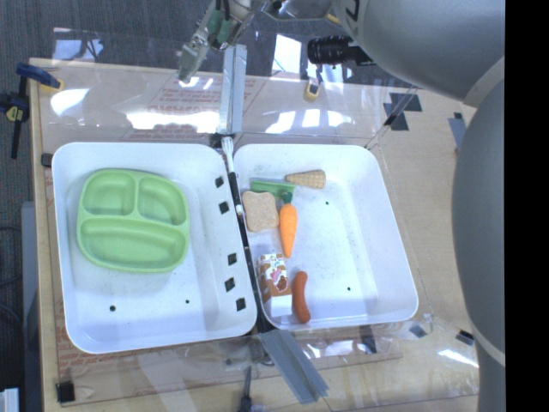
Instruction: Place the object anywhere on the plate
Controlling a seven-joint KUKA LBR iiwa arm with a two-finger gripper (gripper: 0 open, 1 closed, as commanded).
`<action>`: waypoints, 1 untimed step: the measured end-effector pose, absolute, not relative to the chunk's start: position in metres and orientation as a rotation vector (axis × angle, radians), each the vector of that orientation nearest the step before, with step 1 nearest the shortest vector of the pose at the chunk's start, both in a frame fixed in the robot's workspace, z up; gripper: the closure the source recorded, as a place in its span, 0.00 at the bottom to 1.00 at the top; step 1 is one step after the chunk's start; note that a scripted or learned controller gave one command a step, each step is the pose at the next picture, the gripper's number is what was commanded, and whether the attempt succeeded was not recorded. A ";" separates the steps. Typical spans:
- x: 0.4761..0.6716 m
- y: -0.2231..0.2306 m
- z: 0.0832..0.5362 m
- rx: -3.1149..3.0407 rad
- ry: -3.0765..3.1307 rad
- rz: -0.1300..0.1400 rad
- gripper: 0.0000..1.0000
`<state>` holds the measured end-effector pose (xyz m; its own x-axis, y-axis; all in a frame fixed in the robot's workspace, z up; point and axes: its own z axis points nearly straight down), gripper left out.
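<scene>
A light green plate (133, 220) with three compartments lies in the left bin (129, 324). The right bin (360, 256) holds the loose objects along its left side: a slice of toast (259, 210), an orange carrot (288, 228), a green piece (270, 187), a tan cone-shaped piece (306, 178), a red-brown sausage (301, 296) and a small printed carton (274, 275). My gripper (197, 48) hangs high at the top of the view, beyond the far edge of the bins and apart from every object. It is small and partly blurred there.
A metal divider strip (230, 93) runs from the far edge down to the seam between the two bins. The grey arm (429, 24) fills the upper right. A clear sheet covers the bench around the bins.
</scene>
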<state>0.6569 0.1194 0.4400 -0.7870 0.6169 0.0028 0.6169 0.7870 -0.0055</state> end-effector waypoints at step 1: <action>0.657 0.119 0.440 -1.024 -2.965 0.007 0.00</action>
